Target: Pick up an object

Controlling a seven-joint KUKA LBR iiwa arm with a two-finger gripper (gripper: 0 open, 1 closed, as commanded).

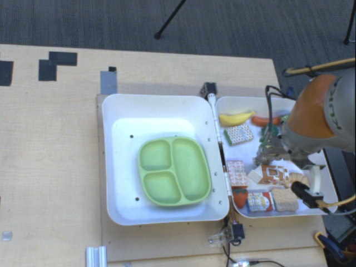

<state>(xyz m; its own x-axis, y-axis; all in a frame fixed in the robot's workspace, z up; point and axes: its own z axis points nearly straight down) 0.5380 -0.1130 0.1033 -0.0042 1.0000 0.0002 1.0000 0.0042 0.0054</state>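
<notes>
Hand (266, 156) low in right bin (332, 191) over cluttered food items (276, 175), grip state can't tell; imo drop straight onto one separated piece w/ clearance from neighbours, avoid bin wall, close firmly, then lift.

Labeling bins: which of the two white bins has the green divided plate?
The left bin, farther from the arm. The green plate lies in it; the right bin holds a banana and small food items.
</notes>
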